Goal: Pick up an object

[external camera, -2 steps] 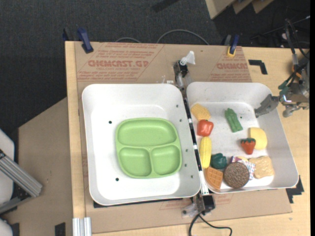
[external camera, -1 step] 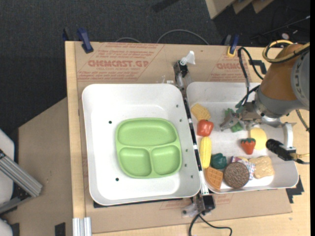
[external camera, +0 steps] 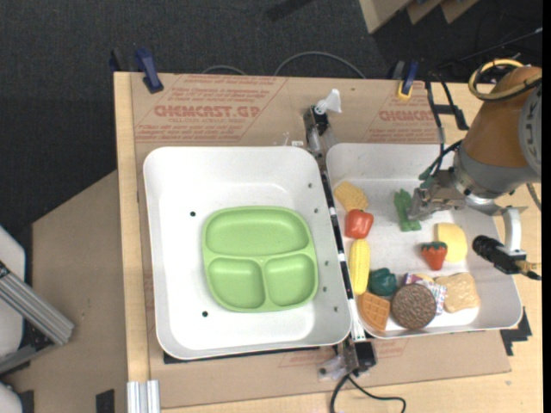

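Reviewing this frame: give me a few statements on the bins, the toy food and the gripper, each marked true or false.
1. The green divided tray lies in the left bin. True.
2. The corn cob is in the left bin. False: it lies in the right bin, near the divider.
3. The gripper is above the green toy. True.
4. The brown round cookie sits at the right bin's far edge. False: it is at the near edge, beside the waffle.

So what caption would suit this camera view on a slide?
Arm's tool reaches over right bin by a green toy; green tray in left bin.
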Robot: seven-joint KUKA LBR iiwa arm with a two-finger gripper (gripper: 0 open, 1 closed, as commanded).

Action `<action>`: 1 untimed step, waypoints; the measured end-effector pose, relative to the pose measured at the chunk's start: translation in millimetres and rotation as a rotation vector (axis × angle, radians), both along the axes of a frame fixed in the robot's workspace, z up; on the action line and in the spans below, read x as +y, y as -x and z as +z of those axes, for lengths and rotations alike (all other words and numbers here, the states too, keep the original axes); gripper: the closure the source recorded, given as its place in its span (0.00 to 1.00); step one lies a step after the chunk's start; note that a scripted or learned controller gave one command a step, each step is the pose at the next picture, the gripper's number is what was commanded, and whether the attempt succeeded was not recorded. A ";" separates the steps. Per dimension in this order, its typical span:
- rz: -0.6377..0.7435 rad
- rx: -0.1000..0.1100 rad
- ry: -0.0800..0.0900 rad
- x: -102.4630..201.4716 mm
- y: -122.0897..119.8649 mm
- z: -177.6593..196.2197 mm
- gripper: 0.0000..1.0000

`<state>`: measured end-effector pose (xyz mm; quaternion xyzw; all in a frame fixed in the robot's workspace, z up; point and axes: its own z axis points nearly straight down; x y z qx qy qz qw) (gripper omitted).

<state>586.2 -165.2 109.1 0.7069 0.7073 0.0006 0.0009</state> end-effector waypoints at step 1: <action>0.000 0.001 0.000 0.0 0.3 -0.7 0.00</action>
